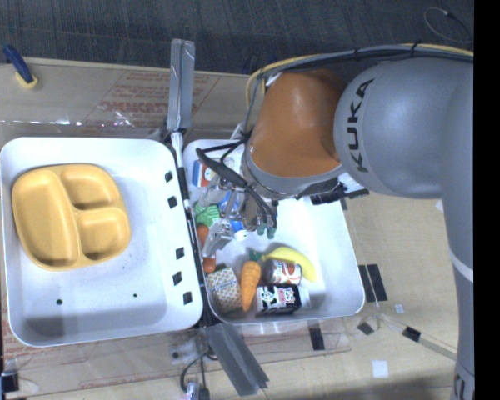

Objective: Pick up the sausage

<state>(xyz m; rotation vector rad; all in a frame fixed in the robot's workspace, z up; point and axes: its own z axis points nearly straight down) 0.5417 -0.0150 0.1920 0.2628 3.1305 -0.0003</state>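
A brown board-covered surface (83,90) on dark floor carries both bins, the pincer (225,223) low in the right bin (337,248), its opening impossible to judge, with carrot (249,283), banana (293,261) and a reddish piece, maybe the sausage (203,233), just beside it.

Single fixed camera, mounted above the bench (67,82) and looking down at a slant. The view took in both white bins side by side, the left bin (150,298) and the right bin (337,248), from moderate range. The arm (383,132) entered from the right and stood nearest the lens, covering the right bin's far part.
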